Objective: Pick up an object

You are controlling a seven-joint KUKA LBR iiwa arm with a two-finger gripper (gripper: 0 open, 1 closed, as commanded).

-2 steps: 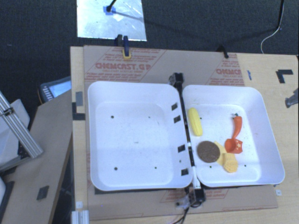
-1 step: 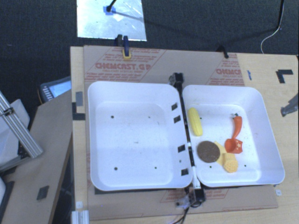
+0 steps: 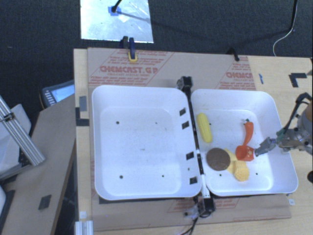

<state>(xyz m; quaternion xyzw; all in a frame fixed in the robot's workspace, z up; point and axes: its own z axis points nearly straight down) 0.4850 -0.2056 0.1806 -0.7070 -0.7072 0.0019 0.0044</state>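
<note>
Camera view looks down at a slant on two shallow white bins side by side on the desk [image 3: 161, 65]. The left bin [image 3: 142, 136] holds nothing to grasp, so every candidate sits in the right bin [image 3: 230, 104]: a yellow corn cob [image 3: 204, 127] lying lengthwise near the divider, an orange-red pepper-shaped toy [image 3: 247, 142] towards the right wall, a brown disc [image 3: 218, 159] and a pale yellow piece [image 3: 239, 171] touching it near the front wall.

Reaching in from the right over the bin's right wall, the gripper [image 3: 264, 147] has its tip just beside the lower end of the orange-red toy, which looks like the intended target. How far apart the fingers stand I cannot tell; the tip is small and blurred, and nothing is clearly between them.

That toy lies near the disc and the pale piece, so room on its left and front is tight. The corn cob has open floor around it except at the divider side.
</note>
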